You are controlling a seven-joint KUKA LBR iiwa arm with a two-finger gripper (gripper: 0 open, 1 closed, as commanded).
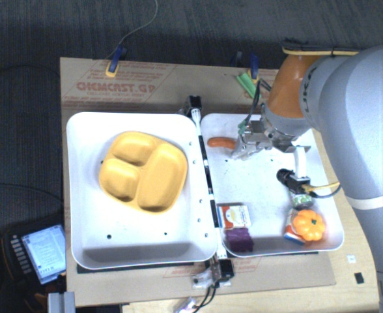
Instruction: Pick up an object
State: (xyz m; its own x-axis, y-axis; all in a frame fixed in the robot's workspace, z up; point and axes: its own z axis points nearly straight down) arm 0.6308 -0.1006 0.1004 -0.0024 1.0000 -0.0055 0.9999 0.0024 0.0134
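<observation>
Right bin point(269, 175): tool point(247, 147) low at 11 o'clock, its tips just beside an orange sausage point(221, 143); tool's spread cannot be told. Small box point(234, 215) and purple block point(239, 240) at 7 o'clock, touching. Pumpkin point(308, 225) at 5 o'clock. Left bin point(81, 175): yellow tray point(142, 170), centre.

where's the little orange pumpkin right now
The orange pumpkin sits in the right bin's near right corner, just right of the purple block.
</observation>
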